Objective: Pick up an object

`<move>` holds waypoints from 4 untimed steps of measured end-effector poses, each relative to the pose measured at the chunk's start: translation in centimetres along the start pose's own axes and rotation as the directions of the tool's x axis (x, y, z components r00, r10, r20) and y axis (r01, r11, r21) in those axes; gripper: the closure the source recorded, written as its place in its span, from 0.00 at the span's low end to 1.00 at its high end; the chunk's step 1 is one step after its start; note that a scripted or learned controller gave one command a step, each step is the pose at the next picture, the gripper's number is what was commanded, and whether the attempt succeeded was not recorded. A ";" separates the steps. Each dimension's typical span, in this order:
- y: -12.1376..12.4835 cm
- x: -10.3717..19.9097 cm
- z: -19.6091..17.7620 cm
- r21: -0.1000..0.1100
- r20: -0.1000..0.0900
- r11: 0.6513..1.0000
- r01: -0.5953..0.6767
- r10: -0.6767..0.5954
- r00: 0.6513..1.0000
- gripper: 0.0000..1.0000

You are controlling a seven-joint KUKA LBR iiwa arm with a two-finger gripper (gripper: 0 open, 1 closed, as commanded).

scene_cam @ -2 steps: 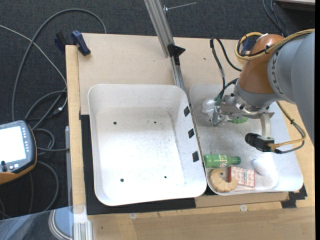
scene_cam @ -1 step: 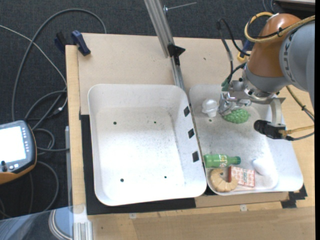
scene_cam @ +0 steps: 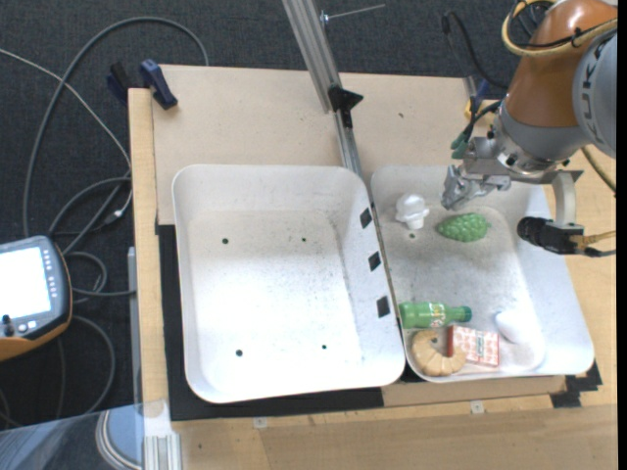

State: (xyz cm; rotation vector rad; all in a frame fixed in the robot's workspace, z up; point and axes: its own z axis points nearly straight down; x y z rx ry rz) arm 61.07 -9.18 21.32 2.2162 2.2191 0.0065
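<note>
My gripper (scene_cam: 457, 198) hangs over the far part of the right bin (scene_cam: 549, 292), fingers pointing down, just above and left of a green bumpy object (scene_cam: 463, 228). A small white object (scene_cam: 411, 210) lies to the gripper's left. Nothing shows between the fingers. Nearer the front lie a green bottle (scene_cam: 434, 313), a round tan bagel-like piece (scene_cam: 437, 352), a red and white packet (scene_cam: 475, 346) and a white rounded object (scene_cam: 516, 328).
The left bin (scene_cam: 196, 213) sits beside the right one, with a row of black clips (scene_cam: 374, 260) on the shared rim. A metal rail (scene_cam: 318, 47) slants across the back. Cables and a handheld pendant (scene_cam: 29, 292) lie off the bench at left.
</note>
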 end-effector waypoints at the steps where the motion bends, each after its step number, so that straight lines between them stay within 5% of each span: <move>1: 0.1 0.0 -0.8 0.003 -0.001 1.000 0.000 0.000 1.000 1.00; 4: -6.4 15.0 -1.1 0.012 -0.004 1.000 0.004 -0.004 1.000 1.00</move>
